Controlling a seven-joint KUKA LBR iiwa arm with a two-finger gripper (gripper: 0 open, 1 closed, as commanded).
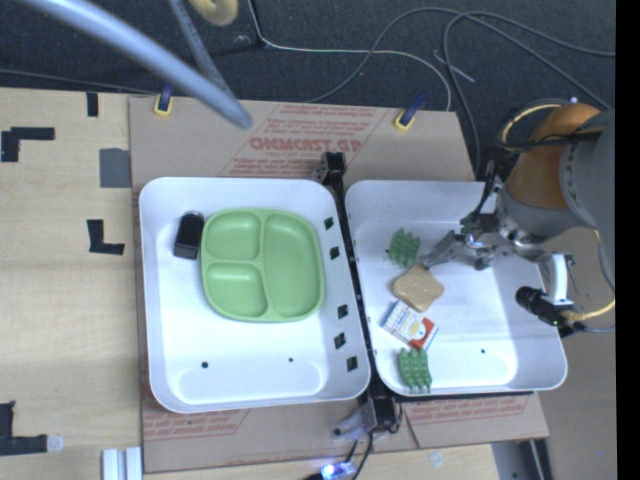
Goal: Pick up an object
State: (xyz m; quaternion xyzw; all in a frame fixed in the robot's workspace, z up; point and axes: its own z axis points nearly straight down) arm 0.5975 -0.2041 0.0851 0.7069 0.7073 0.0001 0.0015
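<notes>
In the right bin (520, 368) lie a small green toy (403, 246), a tan slice of bread (417, 288), a red and white packet (409, 325) and a second green toy (414, 368) near the front wall. My gripper (430, 258) reaches in from the right and hangs low over the bin. Its tip is just right of the upper green toy and just above the bread slice. Nothing shows held in it. The left bin (160, 308) holds a green divided plate (264, 265) with a small black object (188, 235) at its left.
The grey arm with its orange band (545, 173) covers the right bin's far right side. A black divider with clips (345, 268) runs between the bins. Cables (420, 38) trail across the dark floor behind. Both bins rest on a cardboard sheet (300, 138).
</notes>
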